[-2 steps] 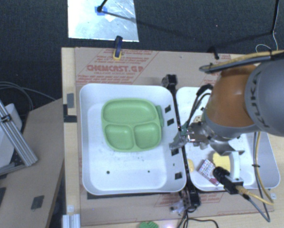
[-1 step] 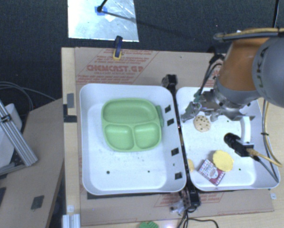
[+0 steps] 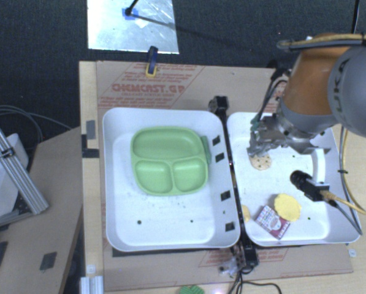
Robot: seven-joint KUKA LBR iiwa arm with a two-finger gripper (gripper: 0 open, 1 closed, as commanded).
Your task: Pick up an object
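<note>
Right now the hand is hanging low in the right bin, directly over a round tan cracker; I cannot tell how wide it is standing. Toward the front, a yellow disc is lying just beside a red packet. A green divided plate is sitting in the left bin.

A light-green three-compartment plastic tray lies inside the shallow white left bin; a shiny metal sheet lies beyond that bin.
</note>
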